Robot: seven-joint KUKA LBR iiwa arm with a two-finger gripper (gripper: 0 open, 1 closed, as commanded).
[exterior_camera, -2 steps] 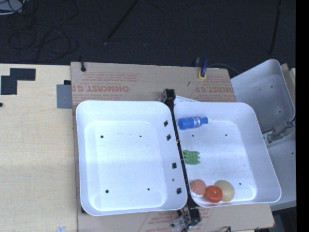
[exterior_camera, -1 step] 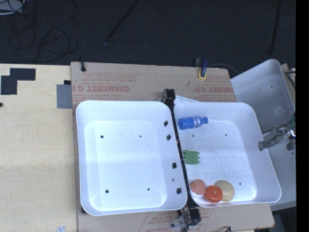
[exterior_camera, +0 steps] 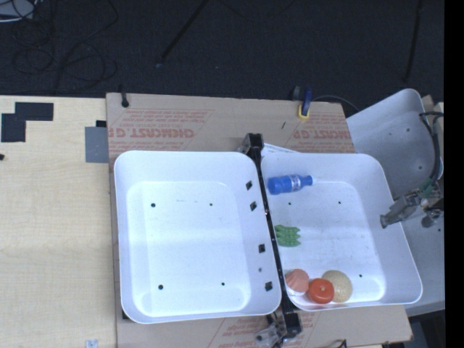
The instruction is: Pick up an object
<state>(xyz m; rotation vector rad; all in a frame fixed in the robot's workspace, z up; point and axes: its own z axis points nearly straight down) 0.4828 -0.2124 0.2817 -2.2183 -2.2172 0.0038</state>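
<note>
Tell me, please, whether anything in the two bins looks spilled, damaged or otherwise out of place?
Nothing stands out. The blue bottle lies on its side near the right bin's far edge, the green item sits by the divider, and three round pieces cluster in the near corner. No spill or breakage is visible.

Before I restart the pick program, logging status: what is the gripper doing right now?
Gripper: at the right bin's right edge, holding nothing visible; open or closed cannot be told.
</note>
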